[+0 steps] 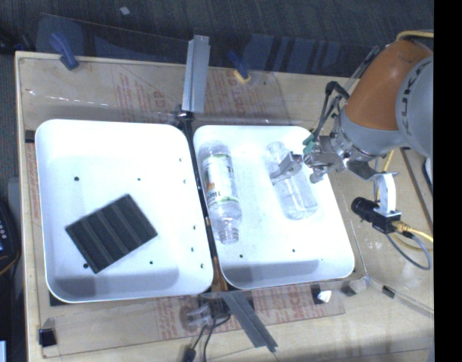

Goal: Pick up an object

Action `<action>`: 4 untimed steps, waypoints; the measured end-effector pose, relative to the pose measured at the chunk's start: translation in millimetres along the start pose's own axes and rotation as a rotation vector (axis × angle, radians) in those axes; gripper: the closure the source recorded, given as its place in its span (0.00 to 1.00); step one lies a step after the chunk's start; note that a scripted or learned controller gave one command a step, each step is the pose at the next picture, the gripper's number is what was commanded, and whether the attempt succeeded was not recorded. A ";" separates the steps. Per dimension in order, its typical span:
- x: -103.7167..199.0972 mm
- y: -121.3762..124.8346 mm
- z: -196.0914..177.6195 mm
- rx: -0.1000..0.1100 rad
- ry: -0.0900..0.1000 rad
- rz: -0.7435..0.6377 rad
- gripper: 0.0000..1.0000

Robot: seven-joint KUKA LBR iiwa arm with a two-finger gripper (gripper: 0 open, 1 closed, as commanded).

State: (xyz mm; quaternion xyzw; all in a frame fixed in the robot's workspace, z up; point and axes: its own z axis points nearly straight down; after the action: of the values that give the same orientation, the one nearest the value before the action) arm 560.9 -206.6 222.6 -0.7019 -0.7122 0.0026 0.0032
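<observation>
A clear plastic bottle (pixel 294 191) without a label lies in the right bin (pixel 333 259), towards its right side. My gripper (pixel 300 167) is low over this bottle's upper end, open, with one finger on each side of it. The bottle rests on the bin floor. A second clear bottle with a white label (pixel 219 191) lies lengthwise along the right bin's left wall, cap towards the front. A black ribbed rectangular pad (pixel 111 232) lies flat and askew in the left bin (pixel 57 145).
The two white bins stand side by side with a narrow divider (pixel 201 202) between them. A metal bar (pixel 195 70) stands behind them and another (pixel 247 323) in front. The arm (pixel 386 96) reaches in over the right bin's right rim.
</observation>
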 end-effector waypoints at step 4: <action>-3.9 41.5 65.4 -0.006 -0.001 0.074 0.00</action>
State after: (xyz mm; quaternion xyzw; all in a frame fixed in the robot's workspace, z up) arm 601.9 -209.8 156.9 -0.7278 -0.6858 0.0008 0.0008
